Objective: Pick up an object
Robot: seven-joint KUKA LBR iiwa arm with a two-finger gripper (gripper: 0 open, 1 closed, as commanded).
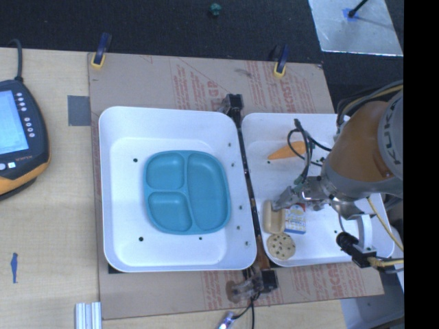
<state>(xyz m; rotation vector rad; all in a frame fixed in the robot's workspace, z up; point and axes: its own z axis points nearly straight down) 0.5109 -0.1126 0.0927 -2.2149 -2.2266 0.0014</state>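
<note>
Gripper (291,201) sits low in right bin (274,132), over a small blue-and-white carton (295,221); tan block (274,218) and round cookie (280,246) lie just beside. Claw state: cannot tell. No lift evident; grasp and raise judged outstanding.

Even, bright overhead light; soft shadows, slightly blurry throughout.

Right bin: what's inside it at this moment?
In the right bin lie an orange wedge, a tan block, a round dotted cracker and a small blue-and-white packet. The arm covers the bin's right part.
</note>
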